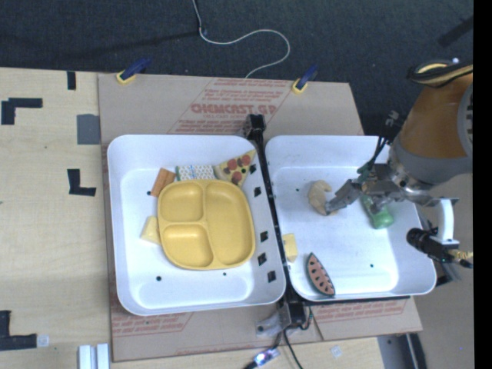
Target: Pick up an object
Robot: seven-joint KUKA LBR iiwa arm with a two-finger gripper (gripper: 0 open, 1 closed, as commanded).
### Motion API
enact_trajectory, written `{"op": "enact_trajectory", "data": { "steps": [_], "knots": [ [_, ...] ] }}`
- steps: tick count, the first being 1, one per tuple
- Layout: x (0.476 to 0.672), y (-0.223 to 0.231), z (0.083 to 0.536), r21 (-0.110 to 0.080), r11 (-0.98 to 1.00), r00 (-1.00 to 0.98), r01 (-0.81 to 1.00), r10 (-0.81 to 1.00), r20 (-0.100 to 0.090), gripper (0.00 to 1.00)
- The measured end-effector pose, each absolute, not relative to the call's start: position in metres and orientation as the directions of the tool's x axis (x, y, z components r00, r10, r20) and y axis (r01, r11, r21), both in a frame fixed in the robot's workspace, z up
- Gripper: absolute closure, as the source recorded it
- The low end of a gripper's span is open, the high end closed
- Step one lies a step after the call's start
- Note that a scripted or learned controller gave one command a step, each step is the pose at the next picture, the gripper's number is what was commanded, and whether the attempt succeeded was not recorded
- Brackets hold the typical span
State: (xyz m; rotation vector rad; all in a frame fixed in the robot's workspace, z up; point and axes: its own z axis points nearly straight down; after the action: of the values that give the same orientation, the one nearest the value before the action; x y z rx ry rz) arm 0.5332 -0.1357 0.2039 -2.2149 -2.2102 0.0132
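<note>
Right bin, hand (336, 204) touching beige lump (318, 193)

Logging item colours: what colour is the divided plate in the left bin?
Yellow; the divided plate shows plainly in the camera view.

Gripper (337, 204) low inside the right bin (400, 279), one dark finger reaching to touch a beige croissant-like piece (318, 194) at its tip, a green object (380, 217) just behind it toward the arm (434, 133). Below the gripper, near the bin's front wall, a watermelon slice (320, 275), and a small yellow block (289, 246) by the divider. Far beyond the gripper, in the left bin (127, 283), a yellow sectioned plate (206, 223) with an orange piece (162, 181), a pizza slice (235, 167) and a yellow wedge (150, 229) around its rim, all on the cardboard-covered surface (231, 102).
</note>
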Motion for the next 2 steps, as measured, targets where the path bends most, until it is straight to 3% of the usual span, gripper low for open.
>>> {"op": "enact_trajectory", "data": {
  "steps": [1,2],
  "knots": [
    [0.536,-0.135,0.210,-0.002,0.002,-0.002,1.000,1.000,0.001,0.00],
    [0.540,-0.139,0.148,-0.007,0.000,0.000,1.000,1.000,0.001,0.00]
  ]
}}
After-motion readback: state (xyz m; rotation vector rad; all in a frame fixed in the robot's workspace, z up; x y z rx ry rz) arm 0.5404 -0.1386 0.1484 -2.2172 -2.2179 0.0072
